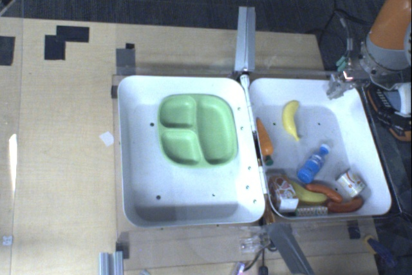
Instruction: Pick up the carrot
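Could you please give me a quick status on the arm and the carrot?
Gripper over right bin's far right corner, holding nothing. Carrot against that bin's left wall, untouched. Banana lies apart; path open.

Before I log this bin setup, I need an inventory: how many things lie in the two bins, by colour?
Green: 1, the divided plate
Orange: 1, the carrot
Yellow: 2, the banana and a second banana
Blue: 1, the bottle
Red: 1, the sausage
Mixed: 2, the can and the packet
Total: 8
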Robot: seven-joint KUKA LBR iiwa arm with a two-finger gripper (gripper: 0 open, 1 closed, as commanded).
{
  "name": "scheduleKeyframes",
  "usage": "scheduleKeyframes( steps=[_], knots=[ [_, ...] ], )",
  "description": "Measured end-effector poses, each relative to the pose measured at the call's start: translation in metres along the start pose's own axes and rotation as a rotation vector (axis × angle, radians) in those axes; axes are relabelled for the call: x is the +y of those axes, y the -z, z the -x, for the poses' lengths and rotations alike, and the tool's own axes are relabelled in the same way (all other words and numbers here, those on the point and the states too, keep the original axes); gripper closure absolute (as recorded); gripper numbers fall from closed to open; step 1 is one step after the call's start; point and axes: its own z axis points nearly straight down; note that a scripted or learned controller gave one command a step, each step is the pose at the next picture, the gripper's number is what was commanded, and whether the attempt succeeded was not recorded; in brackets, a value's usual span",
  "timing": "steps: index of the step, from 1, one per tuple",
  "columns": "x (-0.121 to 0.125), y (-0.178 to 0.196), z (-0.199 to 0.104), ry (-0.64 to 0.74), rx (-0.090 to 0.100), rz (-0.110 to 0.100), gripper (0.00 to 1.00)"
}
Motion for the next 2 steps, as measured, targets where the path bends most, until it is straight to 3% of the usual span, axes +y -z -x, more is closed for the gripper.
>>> scheduleKeyframes(
  steps=[1,2],
  knots=[
    [0.003,0.013,-0.001,0.006,-0.004,0.007,1.0],
    [0.004,0.036,0.007,-0.129,0.0,-0.001,1.0]
  ],
)
